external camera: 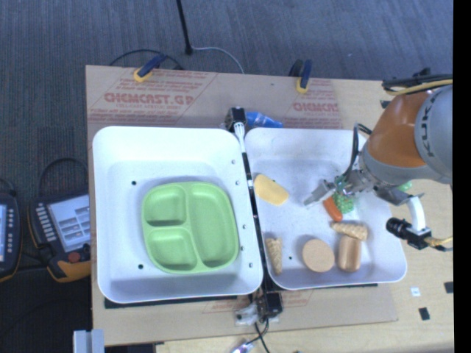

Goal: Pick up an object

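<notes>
Carrot [334,209]: you are looking at a small orange toy piece with a green leafy top [343,201], lying in the right bin [294,149], toward its right side, directly under the gripper [333,190]. Leafy end points far-right; orange end points near-left. The grey fingers reach down to it from the right; one grey finger [318,193] sticks out to the left of it. You cannot tell from this view whether the fingers are open, closed, or gripping the carrot.

Other contents of the right bin:
- Yellow wedge [271,191], left side, near the divider between bins.
- Ridged tan cone [274,254], near-left corner.
- Round tan disc [318,256], near edge, centre.
- Brown bread-like roll [349,253], upright, just right of the disc.
- Tan ridged piece [351,230], touching the top of the roll, just near of the carrot.

Left bin [118,153]: one green divided plate [190,226], three compartments, centred.

Both bins sit on a brown board on the tabletop [221,94].
</notes>
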Robot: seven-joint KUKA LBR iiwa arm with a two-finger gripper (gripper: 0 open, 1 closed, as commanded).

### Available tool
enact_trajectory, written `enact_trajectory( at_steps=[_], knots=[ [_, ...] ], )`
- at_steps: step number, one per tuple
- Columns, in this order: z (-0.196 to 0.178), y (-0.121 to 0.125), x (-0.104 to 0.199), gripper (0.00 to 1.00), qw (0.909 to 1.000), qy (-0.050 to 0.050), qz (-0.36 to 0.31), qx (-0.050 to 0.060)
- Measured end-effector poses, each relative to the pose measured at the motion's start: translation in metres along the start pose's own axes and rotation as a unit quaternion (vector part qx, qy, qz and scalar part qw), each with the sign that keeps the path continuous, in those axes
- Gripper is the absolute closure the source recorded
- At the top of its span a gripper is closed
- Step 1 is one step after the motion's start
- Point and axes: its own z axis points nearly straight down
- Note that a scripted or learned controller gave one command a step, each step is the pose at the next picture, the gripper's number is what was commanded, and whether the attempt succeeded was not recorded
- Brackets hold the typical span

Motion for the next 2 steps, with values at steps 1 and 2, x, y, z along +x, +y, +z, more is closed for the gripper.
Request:
enact_trajectory(
  at_steps=[1,2],
  knots=[
    [-0.002,0.005,-0.005,1.0,1.0,0.004,0.002,0.006],
    [-0.065,0.04,0.064,1.0,0.999,0.015,0.036,0.02]
  ],
)
